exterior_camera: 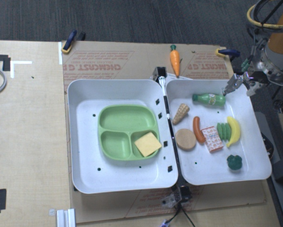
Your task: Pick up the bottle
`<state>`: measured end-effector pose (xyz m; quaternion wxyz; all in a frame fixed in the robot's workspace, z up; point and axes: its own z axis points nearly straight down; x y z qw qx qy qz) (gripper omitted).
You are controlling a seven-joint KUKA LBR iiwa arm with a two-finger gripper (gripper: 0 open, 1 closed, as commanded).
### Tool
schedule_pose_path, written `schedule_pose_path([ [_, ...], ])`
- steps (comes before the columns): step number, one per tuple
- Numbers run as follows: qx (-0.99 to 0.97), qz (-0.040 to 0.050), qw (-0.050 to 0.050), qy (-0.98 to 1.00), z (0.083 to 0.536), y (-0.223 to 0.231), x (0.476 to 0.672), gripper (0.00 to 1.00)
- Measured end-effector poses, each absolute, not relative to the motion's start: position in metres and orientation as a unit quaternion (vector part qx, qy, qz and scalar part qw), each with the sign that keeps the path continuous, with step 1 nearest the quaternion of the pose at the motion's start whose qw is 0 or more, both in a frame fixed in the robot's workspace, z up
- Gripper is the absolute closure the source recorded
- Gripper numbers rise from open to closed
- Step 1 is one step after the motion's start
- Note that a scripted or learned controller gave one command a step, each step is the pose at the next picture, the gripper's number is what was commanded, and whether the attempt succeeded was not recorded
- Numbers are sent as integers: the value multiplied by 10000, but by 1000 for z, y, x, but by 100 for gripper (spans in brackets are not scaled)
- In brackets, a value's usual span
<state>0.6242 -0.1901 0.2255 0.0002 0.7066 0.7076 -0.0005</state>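
At 12 o'clock in the right bin (254, 126), the bottle (209, 99) lies flat, cap toward 3 o'clock, near the rim. Tool (232, 86) hovers just beside the cap, fingers spread, grasping nothing. Bare floor at 6 o'clock of the bottle; sausage (197, 128) beyond. Cardboard-covered bench (28, 150).

**Mirrored red print on the cardboard**

The cardboard sheet (113, 60) under the bins carries red block lettering, printed upside down in this view. At upper left it looks like "CHEMCAST GP", with smaller lines beneath too blurred to read. The same red print appears at upper right. The small red-and-white box (212, 139) bears print too fine to read.
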Motion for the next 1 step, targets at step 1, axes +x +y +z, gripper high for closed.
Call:
schedule_pose_path([
  [1, 7055, -7, 9, 7087, 235, -190, 625, 100],
])
